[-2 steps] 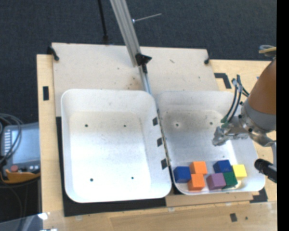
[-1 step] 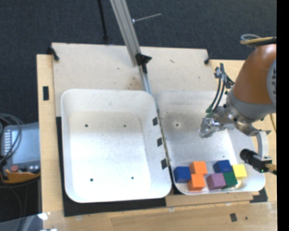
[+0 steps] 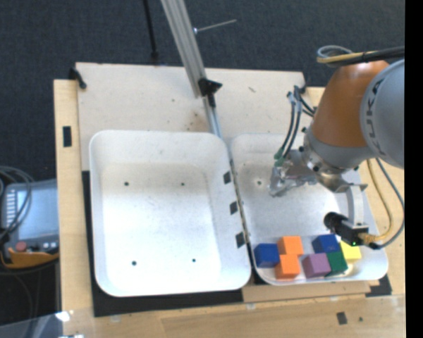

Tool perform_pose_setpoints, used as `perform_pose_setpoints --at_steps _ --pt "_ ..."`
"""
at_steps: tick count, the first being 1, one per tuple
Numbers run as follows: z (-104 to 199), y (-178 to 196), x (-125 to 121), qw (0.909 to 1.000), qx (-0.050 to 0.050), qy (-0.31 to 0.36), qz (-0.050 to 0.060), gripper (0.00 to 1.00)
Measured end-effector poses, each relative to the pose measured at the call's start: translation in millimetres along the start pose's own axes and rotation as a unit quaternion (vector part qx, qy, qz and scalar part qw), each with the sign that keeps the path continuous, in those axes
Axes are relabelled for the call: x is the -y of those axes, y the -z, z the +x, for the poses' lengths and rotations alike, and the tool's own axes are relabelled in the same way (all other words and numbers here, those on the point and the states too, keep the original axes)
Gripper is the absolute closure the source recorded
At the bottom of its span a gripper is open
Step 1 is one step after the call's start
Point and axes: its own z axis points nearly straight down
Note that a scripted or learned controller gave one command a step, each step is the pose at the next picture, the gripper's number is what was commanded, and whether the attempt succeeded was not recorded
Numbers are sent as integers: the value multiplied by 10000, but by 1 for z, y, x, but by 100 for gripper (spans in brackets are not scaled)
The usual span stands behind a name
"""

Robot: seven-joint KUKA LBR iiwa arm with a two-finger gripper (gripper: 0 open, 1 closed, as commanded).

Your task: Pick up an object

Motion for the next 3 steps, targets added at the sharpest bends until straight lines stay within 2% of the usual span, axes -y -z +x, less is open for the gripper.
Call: perform_pose_setpoints --at_steps 2,3 --pt "81 7 -55 10000 -6 1 -7 100" --pt "135 20 -75 10000 -11 6 -6 100"
